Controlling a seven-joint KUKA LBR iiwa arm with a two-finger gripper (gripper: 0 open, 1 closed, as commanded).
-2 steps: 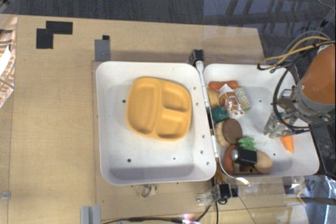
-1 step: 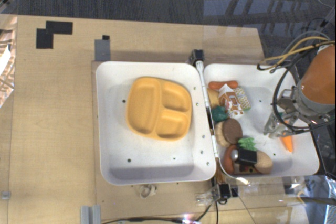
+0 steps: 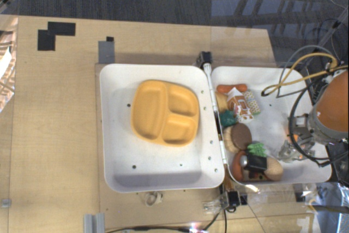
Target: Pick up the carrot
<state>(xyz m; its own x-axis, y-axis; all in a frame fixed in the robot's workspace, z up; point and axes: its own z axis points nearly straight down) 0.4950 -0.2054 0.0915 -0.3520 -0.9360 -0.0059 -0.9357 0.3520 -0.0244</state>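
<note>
Gripper point(image 3: 292, 149) low over the right bin, carrot not yet in hand.

I can't tell how the gripper stands. I take the carrot point(image 3: 231, 88) to be the orange piece at the far left of the right bin point(image 3: 272, 117), touching a small carton point(image 3: 240, 103) amid crowded toy food. My worry: that clutter could make me grab a neighbour instead. The yellow tray point(image 3: 165, 112) sits in the left bin point(image 3: 117, 133).

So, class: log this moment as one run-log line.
carrot: right bin, far-left corner, untouched | gripper: low over right bin's right side | tray: left bin
</note>
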